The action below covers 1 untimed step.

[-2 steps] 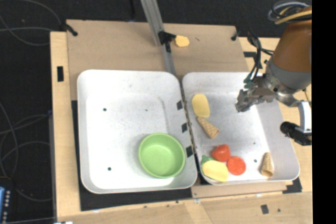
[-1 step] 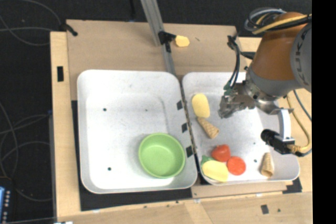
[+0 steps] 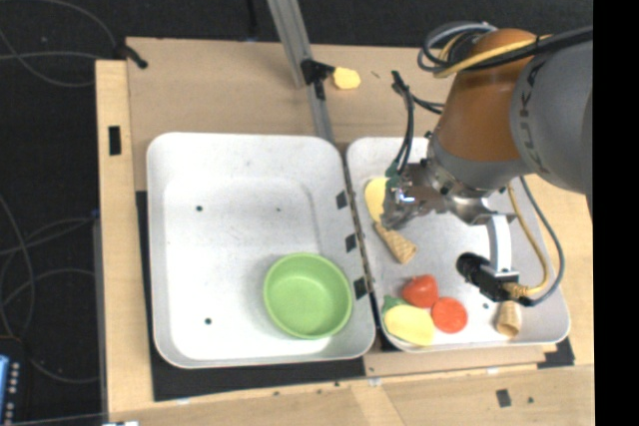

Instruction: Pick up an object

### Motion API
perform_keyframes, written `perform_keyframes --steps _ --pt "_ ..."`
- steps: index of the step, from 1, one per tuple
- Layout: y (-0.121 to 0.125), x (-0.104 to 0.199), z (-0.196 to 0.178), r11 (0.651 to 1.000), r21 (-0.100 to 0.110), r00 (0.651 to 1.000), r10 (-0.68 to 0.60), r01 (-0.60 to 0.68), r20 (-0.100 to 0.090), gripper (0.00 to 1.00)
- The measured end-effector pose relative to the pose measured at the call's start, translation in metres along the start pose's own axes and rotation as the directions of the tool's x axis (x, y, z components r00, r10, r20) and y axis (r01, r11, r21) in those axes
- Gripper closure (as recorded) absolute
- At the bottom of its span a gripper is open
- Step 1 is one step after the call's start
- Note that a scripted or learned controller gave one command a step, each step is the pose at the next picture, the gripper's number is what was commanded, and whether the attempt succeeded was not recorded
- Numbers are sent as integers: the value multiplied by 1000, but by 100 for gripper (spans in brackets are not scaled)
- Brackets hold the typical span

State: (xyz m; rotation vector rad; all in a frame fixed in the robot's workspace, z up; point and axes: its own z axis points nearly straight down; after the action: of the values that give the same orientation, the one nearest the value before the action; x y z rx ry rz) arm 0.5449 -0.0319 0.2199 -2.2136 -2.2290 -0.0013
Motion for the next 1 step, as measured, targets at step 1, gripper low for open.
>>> perform_keyframes --steps 1 --pt "-5 60 0 1000 1 1000 -2 2 -2 100"
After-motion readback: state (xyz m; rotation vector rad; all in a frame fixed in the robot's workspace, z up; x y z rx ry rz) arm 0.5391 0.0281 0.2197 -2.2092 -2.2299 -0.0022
